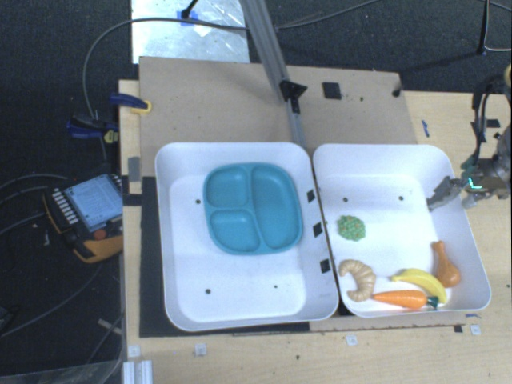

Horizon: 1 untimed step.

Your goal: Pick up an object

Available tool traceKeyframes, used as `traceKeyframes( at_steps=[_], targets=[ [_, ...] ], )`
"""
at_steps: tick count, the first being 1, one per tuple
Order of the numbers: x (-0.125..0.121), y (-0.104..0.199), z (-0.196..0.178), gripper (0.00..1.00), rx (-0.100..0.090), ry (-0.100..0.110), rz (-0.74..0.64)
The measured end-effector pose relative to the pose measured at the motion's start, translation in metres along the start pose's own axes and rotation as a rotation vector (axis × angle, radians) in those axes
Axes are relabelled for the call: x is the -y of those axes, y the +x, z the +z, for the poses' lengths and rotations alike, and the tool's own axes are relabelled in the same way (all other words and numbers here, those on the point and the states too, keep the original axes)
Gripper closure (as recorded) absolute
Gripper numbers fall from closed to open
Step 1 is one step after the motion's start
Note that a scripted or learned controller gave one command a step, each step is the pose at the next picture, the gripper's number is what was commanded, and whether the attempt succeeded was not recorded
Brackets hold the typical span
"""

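Hand (442, 192), jaws parted and holding nothing, should descend squarely over the isolated broccoli (350, 228), avoiding the bin wall (456, 214).

Glossy blue plastic plate (253, 208)

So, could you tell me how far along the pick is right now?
Nothing looks picked yet. The tool sits at the right bin's right rim, with nothing seen between its fingers. The broccoli, croissant, carrot, banana and drumstick all lie there, waiting.

Blue plate (254, 208), green broccoli (350, 228), yellow banana (419, 279), orange carrot (399, 299).
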<state>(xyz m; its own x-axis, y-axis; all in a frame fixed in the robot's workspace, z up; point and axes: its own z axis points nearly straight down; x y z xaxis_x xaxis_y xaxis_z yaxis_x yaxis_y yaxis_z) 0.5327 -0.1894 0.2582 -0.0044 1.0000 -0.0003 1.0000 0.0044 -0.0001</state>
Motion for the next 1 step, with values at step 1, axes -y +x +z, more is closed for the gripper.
traceKeyframes(
  at_steps=[1],
  targets=[
    [-0.0004, 0.0000, -0.0007, 0.00, 0.000, -0.002, 0.000]
  ],
)
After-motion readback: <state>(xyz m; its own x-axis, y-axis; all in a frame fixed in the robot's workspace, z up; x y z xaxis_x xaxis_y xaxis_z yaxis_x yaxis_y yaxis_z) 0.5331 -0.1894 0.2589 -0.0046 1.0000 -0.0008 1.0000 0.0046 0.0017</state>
